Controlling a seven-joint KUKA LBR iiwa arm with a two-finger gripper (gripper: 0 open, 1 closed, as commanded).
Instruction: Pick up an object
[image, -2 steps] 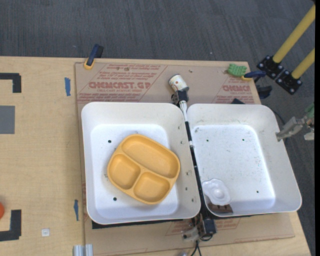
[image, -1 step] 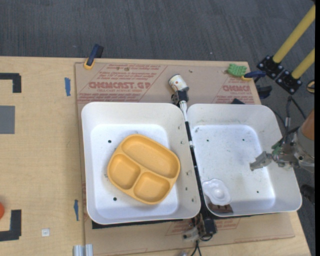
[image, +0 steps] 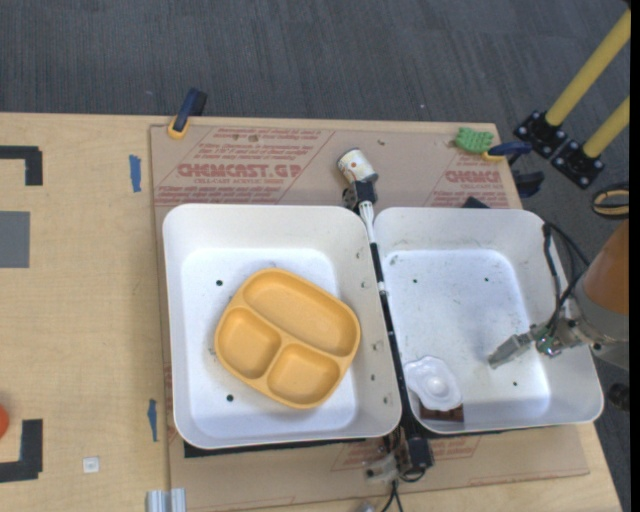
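A yellow plate (image: 288, 338) with three compartments lies flat in the left bin (image: 190, 250). A small white rounded object (image: 432, 380) rests in the front left corner of the right bin (image: 450, 240), with a brown piece (image: 442, 408) just under it. My gripper (image: 503, 352) is low over the floor of the right bin, near its right side, pointing left. It sits about a hand's width to the right of the white object and apart from it. Nothing shows in the gripper.
The orange-banded arm (image: 610, 285) comes in over the right bin's right wall. A cable (image: 553, 262) loops along that wall. A small white-capped fixture (image: 355, 170) stands behind the seam between the bins.
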